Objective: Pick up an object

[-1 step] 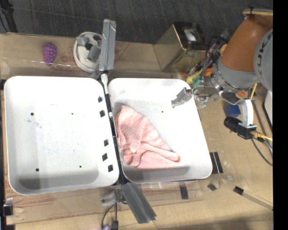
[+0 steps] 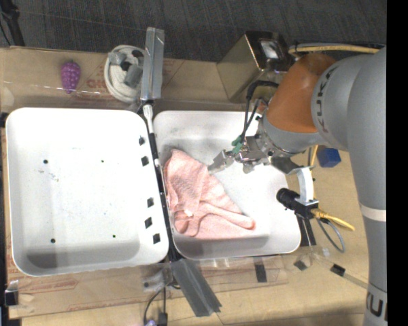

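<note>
Claw (image 2: 219,162) low over the right bin (image 2: 204,129), near its middle, reaching in from 3 o'clock on the grey arm (image 2: 350,94); orange band (image 2: 296,104) just behind the wrist. Apart or together: cannot tell, the tip is small and seen at a slant. Nothing visibly clamped in it. Pink cloth (image 2: 200,197) lies crumpled in the same bin, at about 7 o'clock of the claw, spread from the bin's left wall toward its lower middle, with one fold trailing off to 4 o'clock. The cloth's upper right edge comes up just beside the claw tip; touching or a hair apart, cannot tell. Bare white bin floor at 12 o'clock and 5 o'clock of the claw, nothing lying between claw and cloth. Divider rim (image 2: 154,182) with black clips runs at 9 o'clock, right against the cloth's left side. Past it, the left bin (image 2: 75,182), well apart from the claw. Out on the desk (image 2: 34,66), at 10 o'clock: a white coiled roll (image 2: 122,73) by an upright grey bar (image 2: 153,53), then a small purple lump (image 2: 70,75) farther left. Brown box (image 2: 239,61) at 12 o'clock behind the right bin. A blue piece (image 2: 330,158) at 3 o'clock, beside the arm.
</note>
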Robot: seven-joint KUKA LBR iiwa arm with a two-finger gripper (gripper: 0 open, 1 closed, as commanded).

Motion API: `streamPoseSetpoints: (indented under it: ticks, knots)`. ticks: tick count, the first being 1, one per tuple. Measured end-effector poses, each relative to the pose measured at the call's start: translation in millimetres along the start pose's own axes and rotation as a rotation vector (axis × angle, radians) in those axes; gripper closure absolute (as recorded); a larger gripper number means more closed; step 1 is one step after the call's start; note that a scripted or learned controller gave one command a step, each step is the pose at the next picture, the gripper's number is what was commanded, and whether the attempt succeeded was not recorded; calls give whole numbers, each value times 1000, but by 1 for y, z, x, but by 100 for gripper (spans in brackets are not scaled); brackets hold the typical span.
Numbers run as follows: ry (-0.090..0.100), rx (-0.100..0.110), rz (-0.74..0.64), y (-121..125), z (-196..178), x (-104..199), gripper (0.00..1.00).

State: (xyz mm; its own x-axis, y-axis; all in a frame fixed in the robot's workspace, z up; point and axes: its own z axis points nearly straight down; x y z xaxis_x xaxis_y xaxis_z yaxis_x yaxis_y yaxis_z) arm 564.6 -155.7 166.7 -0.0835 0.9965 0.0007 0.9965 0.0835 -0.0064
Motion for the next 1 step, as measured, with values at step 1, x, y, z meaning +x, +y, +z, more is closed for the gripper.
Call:
streamPoseSetpoints:
  ticks: [1]
  knots:
    - [0, -2, -77, 36, 76, 16, 0]
